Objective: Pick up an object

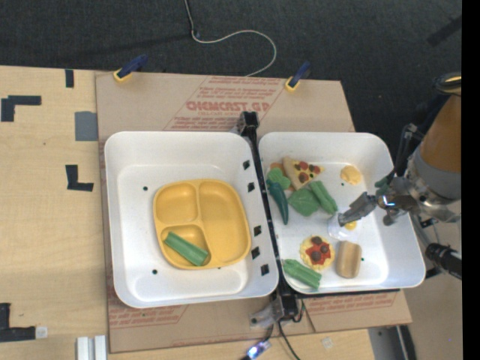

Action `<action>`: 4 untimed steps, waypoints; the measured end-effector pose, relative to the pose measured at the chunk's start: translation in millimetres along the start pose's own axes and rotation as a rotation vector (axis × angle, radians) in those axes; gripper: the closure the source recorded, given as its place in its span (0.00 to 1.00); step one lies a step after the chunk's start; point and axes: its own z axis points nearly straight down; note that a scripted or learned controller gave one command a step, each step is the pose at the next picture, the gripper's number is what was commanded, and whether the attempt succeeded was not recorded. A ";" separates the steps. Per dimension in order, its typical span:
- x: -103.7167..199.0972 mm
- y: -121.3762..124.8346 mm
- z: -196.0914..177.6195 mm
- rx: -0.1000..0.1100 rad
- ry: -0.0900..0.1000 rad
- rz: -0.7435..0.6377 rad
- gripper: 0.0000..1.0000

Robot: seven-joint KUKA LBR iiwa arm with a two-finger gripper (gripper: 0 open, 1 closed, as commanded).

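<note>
My gripper (349, 217) hangs low over the right bin (375, 147), between its middle and right wall. It points left toward a cluster of toy food. Just below its tip lie a round tart with red topping (317, 251) and a tan bread roll (348, 259). Left of the tip are green leafy pieces (309, 199) and a dark green pepper (278, 196). A pizza slice (301, 172) and a small yellow piece (350, 175) lie toward the far wall. A green pod (302, 274) rests at the near edge. I see nothing gripped.
The left bin (127, 156) holds a yellow divided plate (217, 208) with a green pod (186, 248) in its near compartment. A black divider clip (248, 122) sits where the bins meet. Cardboard (172, 100) lies under both bins.
</note>
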 end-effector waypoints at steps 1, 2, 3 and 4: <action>0.3 2.4 -5.6 -0.012 -0.003 -0.004 0.00; -0.6 6.2 41.0 -0.008 -0.002 -0.004 0.00; 1.5 5.0 109.1 -0.005 0.000 -0.003 0.00; 0.9 8.6 146.5 -0.023 -0.007 -0.006 0.00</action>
